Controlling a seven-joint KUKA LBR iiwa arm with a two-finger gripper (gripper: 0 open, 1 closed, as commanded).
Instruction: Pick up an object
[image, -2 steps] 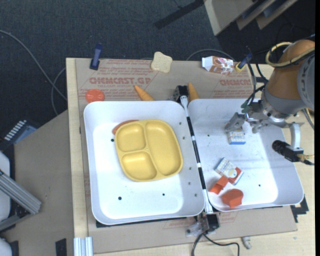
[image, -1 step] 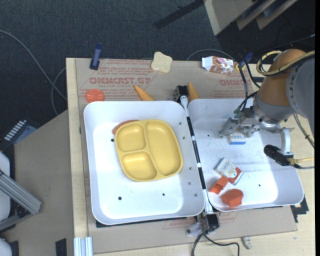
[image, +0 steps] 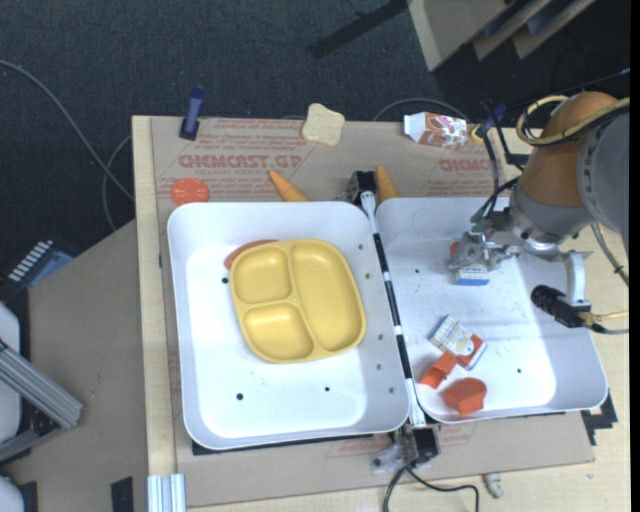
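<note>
**Gripper low over a small pack in the right bin**

The gripper (image: 478, 252) sits low in the upper half of the right bin (image: 560, 395), directly over a small grey-and-blue pack (image: 470, 272) that pokes out beneath it at about six o'clock. Whether the jaws are spread, clenched, or closed on that pack I cannot tell; the wrist hardware covers the contact. The placement reads as a top-down approach to the nearest loose item, so that pack is my guess for the thing to be picked.

From the gripper, at about five o'clock and well apart, lies a white-and-orange carton (image: 456, 339), tilted. Just beyond it, near the bin's lower rim, are an orange-red piece (image: 433, 376) and a round orange-red object (image: 465, 396), close together. These lie loose and scattered, which suits random grasp tries.

At nine o'clock, across the divider, the left bin (image: 200, 400) holds a yellow sectioned plate (image: 297, 298), which lies over something reddish at its upper left edge.

The arm (image: 560, 170) comes in from three o'clock, its orange band above the wrist, bending down so the tool points steeply into the bin. A black cable fitting (image: 553, 303) hangs beside it at about four o'clock.
</note>
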